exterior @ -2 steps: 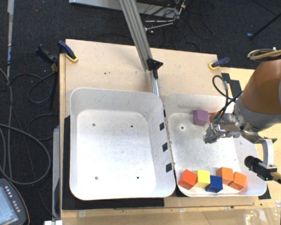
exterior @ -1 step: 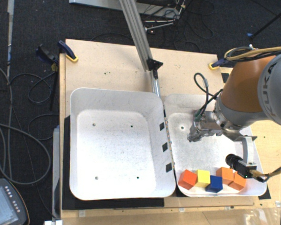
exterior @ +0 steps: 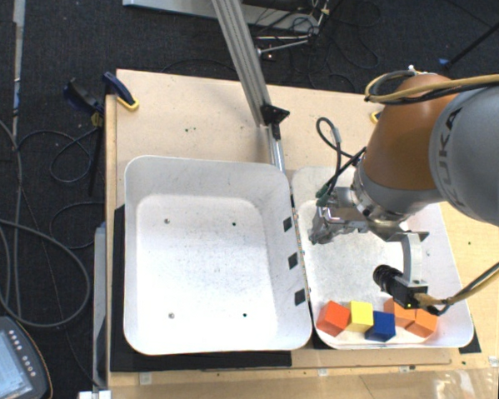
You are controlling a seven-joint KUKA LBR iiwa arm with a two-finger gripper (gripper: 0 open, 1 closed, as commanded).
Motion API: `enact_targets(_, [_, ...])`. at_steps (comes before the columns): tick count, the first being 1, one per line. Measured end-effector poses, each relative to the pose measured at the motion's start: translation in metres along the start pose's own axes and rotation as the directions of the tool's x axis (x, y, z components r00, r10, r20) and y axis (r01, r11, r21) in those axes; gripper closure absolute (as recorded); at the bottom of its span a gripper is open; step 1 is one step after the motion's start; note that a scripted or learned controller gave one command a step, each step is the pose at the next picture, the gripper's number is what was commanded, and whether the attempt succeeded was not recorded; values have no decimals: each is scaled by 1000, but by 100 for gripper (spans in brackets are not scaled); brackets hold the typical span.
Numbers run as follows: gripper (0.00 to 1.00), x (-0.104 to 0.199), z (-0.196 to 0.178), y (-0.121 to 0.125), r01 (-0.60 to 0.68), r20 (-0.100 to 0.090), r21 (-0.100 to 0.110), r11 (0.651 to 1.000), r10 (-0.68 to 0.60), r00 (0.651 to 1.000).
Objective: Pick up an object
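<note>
No legible text, labels or numbers anywhere; the grey handheld screen unit (exterior: 3, 365) at lower left shows only unreadable blur.

White bins (exterior: 207, 171); orange blocks (exterior: 335, 317), yellow block (exterior: 361, 314), blue block (exterior: 382, 327).

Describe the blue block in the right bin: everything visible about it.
The blue block is a small, solid-coloured cube with a matte look, lying at the near edge of the right bin. It sits in a row of blocks: the yellow block touches its left side, and orange blocks lie close on its right. The tool is up the bin, apart from it.
</note>
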State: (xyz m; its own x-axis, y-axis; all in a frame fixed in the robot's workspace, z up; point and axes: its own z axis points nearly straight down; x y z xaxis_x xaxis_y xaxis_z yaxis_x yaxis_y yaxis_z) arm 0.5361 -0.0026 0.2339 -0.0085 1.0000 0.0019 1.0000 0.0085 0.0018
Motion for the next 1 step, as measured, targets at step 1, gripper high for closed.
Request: enact_targets(1, [100,47,-4,-3,0,0,1,1000,0,1000])
